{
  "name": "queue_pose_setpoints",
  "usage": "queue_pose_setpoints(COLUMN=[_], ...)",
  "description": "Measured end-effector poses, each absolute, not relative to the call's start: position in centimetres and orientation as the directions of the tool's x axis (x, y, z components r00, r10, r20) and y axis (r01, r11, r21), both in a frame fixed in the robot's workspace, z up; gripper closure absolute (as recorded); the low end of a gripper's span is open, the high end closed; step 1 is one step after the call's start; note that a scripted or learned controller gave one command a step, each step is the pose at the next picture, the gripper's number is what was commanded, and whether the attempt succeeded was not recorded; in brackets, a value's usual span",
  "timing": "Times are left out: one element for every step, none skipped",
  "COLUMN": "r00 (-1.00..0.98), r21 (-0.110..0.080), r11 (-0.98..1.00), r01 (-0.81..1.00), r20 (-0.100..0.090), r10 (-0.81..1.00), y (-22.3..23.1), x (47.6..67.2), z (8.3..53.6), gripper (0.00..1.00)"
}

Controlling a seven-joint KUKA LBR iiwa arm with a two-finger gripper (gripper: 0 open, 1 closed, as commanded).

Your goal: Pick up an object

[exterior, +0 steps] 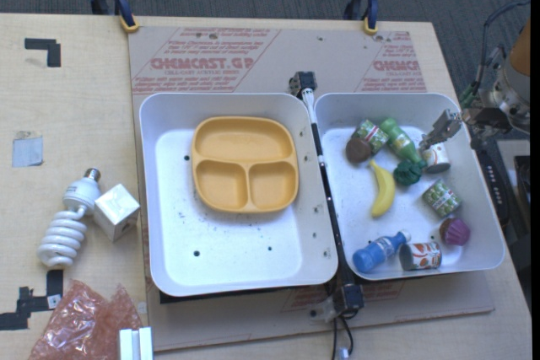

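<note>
arm (516,76) cut off at right edge, claw (442,129) fingers too small to tell, pink wrapper (80,325) cropped at bottom

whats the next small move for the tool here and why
Probably lower the tool a little onto the small white can just beneath it. It hovers at the upper right of the right bin, with nothing seen between its fingers, and that can sits at the edge of the cluster, apart from the banana.

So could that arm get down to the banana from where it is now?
Probably yes. The banana lies flat in the right bin with nothing on top of it, and a little bare floor on either side. The gripper hangs over the same bin, above the green toys nearby.
</note>
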State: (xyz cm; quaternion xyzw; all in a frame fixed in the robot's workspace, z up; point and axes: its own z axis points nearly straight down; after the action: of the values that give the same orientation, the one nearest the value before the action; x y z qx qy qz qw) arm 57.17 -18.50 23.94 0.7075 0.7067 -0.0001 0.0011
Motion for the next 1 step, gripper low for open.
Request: queue_pose_setpoints(r00=[-0.002], r21=[0.001], r11=[0.002], r01=[1.0], r20=[-0.002], r10=[1.0], y=[-16.58], x=[65.9], z=[10.94], gripper=[0.0])
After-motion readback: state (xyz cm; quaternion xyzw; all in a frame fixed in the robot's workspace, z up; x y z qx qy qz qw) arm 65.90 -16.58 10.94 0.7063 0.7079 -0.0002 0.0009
